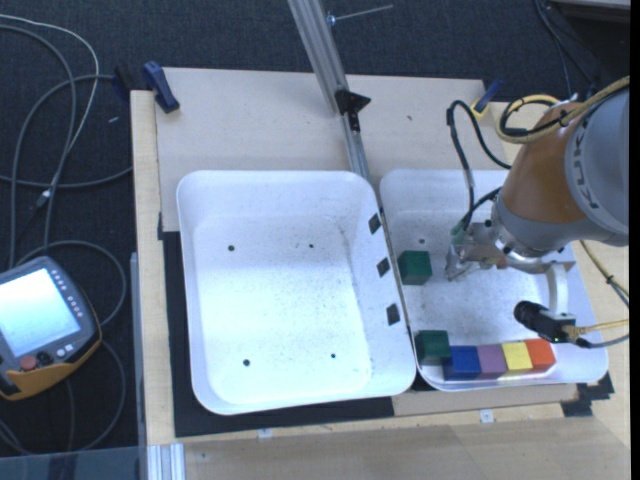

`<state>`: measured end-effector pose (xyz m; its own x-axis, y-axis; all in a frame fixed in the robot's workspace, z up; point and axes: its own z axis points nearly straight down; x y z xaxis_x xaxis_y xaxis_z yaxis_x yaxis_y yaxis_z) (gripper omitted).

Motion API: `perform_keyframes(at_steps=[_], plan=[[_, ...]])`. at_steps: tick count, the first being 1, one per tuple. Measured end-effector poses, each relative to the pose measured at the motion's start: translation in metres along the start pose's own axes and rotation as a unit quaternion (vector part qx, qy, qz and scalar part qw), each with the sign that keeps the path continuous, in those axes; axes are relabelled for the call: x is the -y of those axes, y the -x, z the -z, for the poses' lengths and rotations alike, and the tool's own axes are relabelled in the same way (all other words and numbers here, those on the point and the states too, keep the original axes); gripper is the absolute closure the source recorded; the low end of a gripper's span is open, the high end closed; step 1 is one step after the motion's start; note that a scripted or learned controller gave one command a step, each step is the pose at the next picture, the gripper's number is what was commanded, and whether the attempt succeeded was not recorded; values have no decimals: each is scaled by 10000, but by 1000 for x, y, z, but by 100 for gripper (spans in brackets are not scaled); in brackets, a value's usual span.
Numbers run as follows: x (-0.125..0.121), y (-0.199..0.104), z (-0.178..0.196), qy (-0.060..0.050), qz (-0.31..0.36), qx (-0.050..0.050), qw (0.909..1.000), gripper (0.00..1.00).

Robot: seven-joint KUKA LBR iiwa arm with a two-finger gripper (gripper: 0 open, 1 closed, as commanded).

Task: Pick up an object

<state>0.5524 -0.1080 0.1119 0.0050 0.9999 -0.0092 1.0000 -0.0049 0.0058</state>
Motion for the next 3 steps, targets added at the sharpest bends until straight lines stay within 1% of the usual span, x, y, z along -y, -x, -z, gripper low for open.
perform_keyframes(at_steps=[1, 2, 3], plan=[[64, 53, -13, -63, -13, -53, 10000, 100], [1, -4, 60, 29, 70, -52, 10000, 100], [4, 0, 67, -16, 40, -48, 10000, 100]])
